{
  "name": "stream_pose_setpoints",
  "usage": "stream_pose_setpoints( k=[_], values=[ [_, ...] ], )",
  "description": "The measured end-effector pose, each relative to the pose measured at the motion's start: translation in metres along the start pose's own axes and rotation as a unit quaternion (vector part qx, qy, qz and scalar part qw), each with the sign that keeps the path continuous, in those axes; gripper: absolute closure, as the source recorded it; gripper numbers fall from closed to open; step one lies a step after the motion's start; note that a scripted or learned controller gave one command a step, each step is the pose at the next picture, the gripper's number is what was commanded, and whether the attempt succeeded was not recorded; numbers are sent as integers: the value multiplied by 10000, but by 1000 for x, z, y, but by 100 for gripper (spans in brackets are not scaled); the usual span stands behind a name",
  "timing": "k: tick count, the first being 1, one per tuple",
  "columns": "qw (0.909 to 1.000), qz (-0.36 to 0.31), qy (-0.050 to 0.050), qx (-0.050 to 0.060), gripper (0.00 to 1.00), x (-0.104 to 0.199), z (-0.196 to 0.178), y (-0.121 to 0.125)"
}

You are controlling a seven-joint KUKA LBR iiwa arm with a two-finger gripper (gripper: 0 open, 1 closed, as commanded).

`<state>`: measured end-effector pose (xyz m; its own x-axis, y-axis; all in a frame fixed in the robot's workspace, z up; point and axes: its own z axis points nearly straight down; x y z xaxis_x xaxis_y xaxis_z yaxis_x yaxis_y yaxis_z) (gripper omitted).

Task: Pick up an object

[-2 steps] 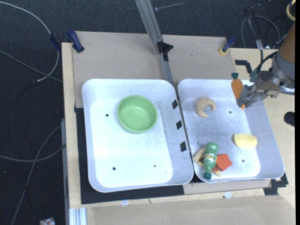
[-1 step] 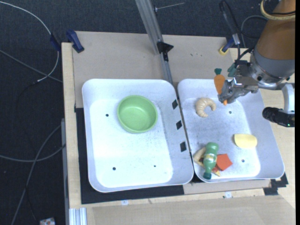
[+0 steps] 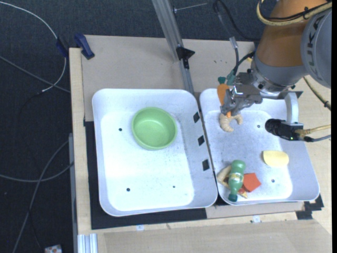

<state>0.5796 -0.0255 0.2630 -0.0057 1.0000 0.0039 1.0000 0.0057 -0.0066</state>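
My gripper (image 3: 230, 110) hangs over the far left part of the right bin (image 3: 300, 141). Directly under its tip lies a small tan, knobbly object (image 3: 229, 122) on the bin floor; the tip looks to be touching or just above it. An orange object (image 3: 223, 90) sits behind the gripper at the bin's far left corner, partly hidden by the wrist. A pale yellow lump (image 3: 275, 158) rests toward the right side of this bin. At the near left corner are a green bottle-like toy (image 3: 236, 174), a red-orange block (image 3: 251, 182) and a tan piece (image 3: 225, 175) bunched together.
The left bin (image 3: 113, 157) holds a light green bowl (image 3: 154, 127) toward its far side. A black cylinder (image 3: 279, 127) on the arm's side juts over the right bin. A metal post (image 3: 168, 20) rises behind the bins.
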Motion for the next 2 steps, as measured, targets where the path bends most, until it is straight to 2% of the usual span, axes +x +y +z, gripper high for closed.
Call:
stream_pose_setpoints(
  k=[1,2],
  values=[
    [10000,3,2,23,100,51,8,2],
    [10000,-4,-4,-46,100,103,3,18]
  ],
)
